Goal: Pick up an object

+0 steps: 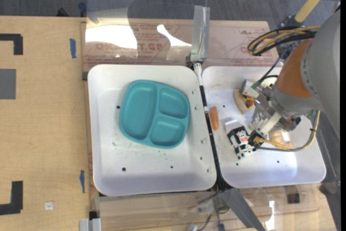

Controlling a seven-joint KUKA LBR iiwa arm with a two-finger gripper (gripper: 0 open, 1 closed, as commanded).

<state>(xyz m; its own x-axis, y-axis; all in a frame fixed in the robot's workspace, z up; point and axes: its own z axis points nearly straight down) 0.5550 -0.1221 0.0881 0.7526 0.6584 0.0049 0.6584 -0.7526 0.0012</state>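
My gripper (244, 144) hangs low over the middle of the right bin (281, 170), with the grey arm and its orange band coming in from the right. A small orange stick-shaped piece (214, 118) lies just left of the gripper, near the bin's left wall. Behind the gripper, toward the bin's back, sits a tan rounded object (239, 99). A peach-coloured object (279, 138) lies to the gripper's right, partly hidden under the wrist. Nothing shows between the gripper's tips.
The left bin (108, 165) holds a teal divided plate (154, 113) near its middle. A raised divider (207, 121) separates the two bins. A clear plastic sheet and an upright post (200, 35) stand behind the bins. Cardboard covers the bench to the left.
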